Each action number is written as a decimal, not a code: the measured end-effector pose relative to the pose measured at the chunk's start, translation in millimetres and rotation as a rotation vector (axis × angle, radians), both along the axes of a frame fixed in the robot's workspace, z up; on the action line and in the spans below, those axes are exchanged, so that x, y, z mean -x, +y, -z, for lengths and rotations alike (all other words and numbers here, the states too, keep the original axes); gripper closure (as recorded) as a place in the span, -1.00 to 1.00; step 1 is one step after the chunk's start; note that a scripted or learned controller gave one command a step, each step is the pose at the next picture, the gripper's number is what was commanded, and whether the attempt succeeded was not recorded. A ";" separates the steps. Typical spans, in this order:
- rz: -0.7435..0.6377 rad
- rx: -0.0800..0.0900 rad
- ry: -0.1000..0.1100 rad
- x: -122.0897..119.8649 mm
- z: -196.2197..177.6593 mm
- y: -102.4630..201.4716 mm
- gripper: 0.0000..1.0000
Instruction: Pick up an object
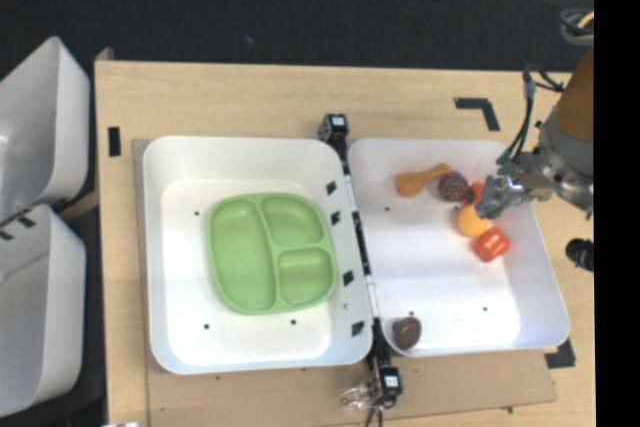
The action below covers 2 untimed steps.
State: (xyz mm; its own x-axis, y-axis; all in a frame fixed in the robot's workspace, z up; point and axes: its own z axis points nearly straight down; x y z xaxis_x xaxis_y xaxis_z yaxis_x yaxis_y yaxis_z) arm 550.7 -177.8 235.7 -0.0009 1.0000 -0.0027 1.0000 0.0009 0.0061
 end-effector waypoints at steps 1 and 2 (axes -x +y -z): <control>-0.001 -0.001 0.002 -1.0 -38.6 -1.3 1.00; -0.006 -0.004 0.005 -4.5 -43.5 52.9 1.00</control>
State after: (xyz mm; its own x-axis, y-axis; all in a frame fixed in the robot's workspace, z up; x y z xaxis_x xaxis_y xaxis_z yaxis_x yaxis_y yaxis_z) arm 555.2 -125.0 279.2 -0.0066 1.0000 0.0009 1.0000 0.0066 0.0011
